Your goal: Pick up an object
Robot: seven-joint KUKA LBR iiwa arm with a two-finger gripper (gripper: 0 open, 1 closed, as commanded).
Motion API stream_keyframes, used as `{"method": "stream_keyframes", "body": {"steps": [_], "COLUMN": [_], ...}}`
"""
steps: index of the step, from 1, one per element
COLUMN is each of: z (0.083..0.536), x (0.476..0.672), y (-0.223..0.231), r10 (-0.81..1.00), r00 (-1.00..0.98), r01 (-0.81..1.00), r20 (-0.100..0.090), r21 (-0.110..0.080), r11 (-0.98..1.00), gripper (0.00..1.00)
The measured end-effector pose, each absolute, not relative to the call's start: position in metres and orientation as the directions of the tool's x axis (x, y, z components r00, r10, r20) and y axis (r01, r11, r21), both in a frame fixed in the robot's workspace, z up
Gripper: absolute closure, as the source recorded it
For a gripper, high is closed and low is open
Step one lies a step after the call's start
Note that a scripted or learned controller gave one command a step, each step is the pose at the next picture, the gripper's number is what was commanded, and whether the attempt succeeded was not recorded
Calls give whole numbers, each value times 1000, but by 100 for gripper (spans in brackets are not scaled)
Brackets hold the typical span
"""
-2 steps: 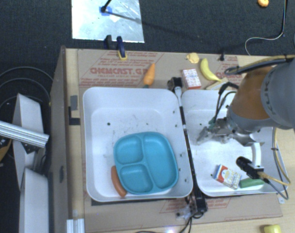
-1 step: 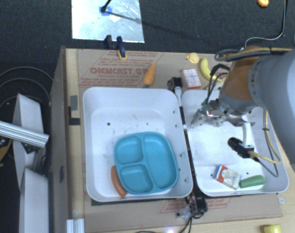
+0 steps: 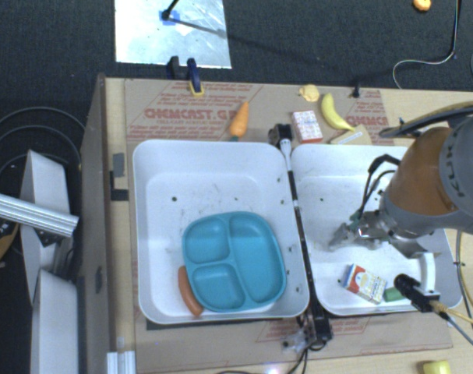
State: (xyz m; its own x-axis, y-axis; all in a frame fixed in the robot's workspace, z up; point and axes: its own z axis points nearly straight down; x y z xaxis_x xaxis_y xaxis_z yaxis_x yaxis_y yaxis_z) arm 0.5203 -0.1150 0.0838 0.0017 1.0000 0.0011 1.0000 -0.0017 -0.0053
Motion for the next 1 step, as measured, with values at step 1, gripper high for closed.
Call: {"method": "stream_keyframes", "body": {"steps": [1], "z": [153], "x": [563], "y": [-182], "r10": [1000], "r00": [1], "r01": [1000], "r20": [-5], "r21": [9], "r11": [-1], "gripper": [0]}}
